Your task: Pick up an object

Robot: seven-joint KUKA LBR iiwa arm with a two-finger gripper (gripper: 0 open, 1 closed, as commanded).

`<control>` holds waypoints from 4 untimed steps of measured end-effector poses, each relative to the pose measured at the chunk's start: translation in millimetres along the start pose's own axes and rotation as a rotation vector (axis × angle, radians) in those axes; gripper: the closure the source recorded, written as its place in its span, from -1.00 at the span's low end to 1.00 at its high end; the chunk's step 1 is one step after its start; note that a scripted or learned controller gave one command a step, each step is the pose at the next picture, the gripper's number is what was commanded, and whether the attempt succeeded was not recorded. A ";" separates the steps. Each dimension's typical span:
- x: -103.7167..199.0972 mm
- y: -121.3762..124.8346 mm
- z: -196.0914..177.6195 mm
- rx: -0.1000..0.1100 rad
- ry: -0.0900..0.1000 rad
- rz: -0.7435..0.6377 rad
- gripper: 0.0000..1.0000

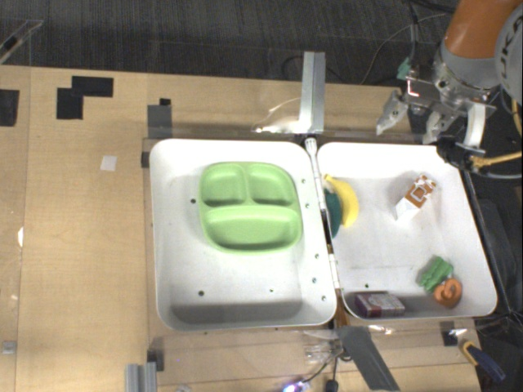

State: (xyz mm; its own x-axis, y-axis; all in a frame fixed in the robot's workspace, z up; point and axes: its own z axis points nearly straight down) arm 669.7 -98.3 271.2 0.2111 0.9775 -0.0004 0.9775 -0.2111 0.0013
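**Gripper parked above the right bin's far edge, nothing picked yet**

The gripper [429, 113] hangs over the far edge of the right bin [482, 256], near its far right corner, under the arm's orange band [484, 19]. Its fingers appear spread with nothing between them, though at this slant the gap is hard to judge. Every candidate lies in the right bin. A small white and brown carton [417, 194] lies tilted toward the far right part of the floor, nearest the gripper. A yellow banana [343, 202] lies tight against the divider [323, 219] on the bin's left wall, with something dark green just beside it. At the near right corner an orange toy [448, 292] touches a green piece [435, 272], and a purplish box [380, 304] rests along the near wall. The left bin [176, 219] carries a green divided plate [248, 205].

The risks, as I judge them: the carton is tilted, so a straight descent could catch a corner and tip or skid it away instead of clamping it. The banana is so close to the wall that one finger may strike the rim or divider. The orange and green pair touch, so a closing grasp could nudge both and hold neither. The box hugs the near wall, leaving little room for a finger behind it
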 end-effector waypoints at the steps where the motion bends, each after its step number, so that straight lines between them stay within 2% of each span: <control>1: -49.4 -14.6 96.4 0.000 0.000 -0.014 -1.00; 2: -74.1 16.4 142.1 -0.003 0.000 -0.143 -1.00; 3: -95.4 12.0 183.5 -0.007 -0.001 -0.255 -1.00; 4: -115.5 -32.0 182.0 -0.008 0.002 -0.173 -1.00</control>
State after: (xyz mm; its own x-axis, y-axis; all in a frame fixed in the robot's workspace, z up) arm 614.2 -204.5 89.1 0.0395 0.9992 0.0011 0.9992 -0.0395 0.0098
